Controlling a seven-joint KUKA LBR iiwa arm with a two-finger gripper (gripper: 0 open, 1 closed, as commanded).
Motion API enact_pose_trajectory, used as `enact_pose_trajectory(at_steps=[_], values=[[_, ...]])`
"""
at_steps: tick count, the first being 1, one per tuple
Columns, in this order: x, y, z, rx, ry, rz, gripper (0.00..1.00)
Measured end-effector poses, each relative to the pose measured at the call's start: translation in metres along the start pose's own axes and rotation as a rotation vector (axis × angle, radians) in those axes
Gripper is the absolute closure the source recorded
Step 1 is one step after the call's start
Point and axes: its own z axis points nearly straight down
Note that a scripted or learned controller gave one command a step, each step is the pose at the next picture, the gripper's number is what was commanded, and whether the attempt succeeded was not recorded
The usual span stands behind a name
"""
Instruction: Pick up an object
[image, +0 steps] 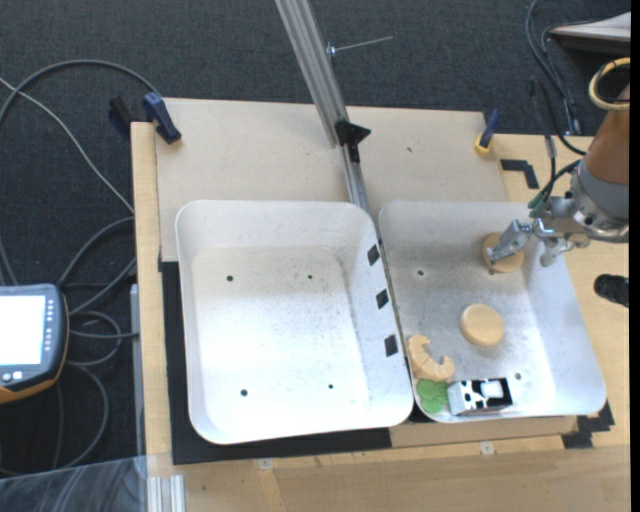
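Just beside gripper (528, 243): tan block (503, 252).

The hand (527, 243) partly hides a tan object (505, 256).

The hand (530, 243) hangs over the right bin (560, 380), just beside a tan block (503, 258) near its far side. A round tan disc (482, 325) lies mid-bin; a curved tan piece (428, 357), something green (433, 396) and a black-and-white item (481, 394) crowd the near edge. The left bin (200, 240) sits alongside on the table (250, 150).
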Motion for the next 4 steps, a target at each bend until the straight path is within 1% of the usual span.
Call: enact_pose_trajectory(at_steps=[1,2,3,4], values=[[0.004,0.003,0.063,0.002,0.001,0.000,0.00],[0.003,0.005,0.047,-0.008,-0.001,0.000,1.00],[0.009,0.009,0.001,-0.012,-0.004,-0.002,1.00],[0.009,0.010,-0.054,-0.014,-0.005,-0.002,1.00]])
